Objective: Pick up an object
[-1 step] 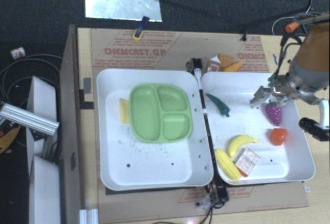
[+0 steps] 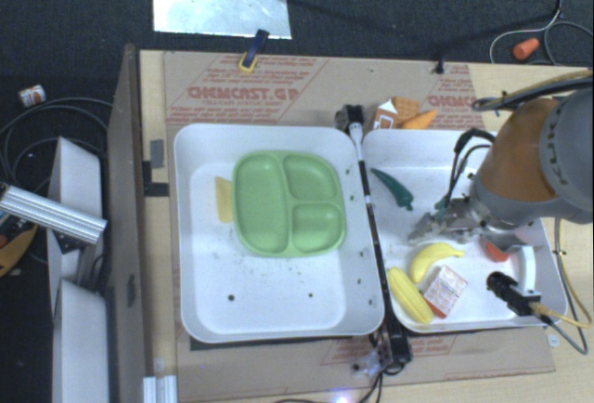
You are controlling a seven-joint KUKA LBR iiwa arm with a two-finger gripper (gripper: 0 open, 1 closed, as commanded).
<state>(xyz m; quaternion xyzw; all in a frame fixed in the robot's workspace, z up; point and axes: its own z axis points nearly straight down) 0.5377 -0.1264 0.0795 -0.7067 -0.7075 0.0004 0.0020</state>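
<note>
In the right bin (image 2: 408, 160) of the 2, the gripper (image 2: 444, 223) hangs low near the middle, its fingers too blurred to tell spread from pressed, with the banana (image 2: 434, 257) lying just below it toward the bin's front edge, apparently not gripped.

Red "CHEMCAST GP" lettering repeats on the brown sheet (image 2: 278, 81) under the bins.
</note>
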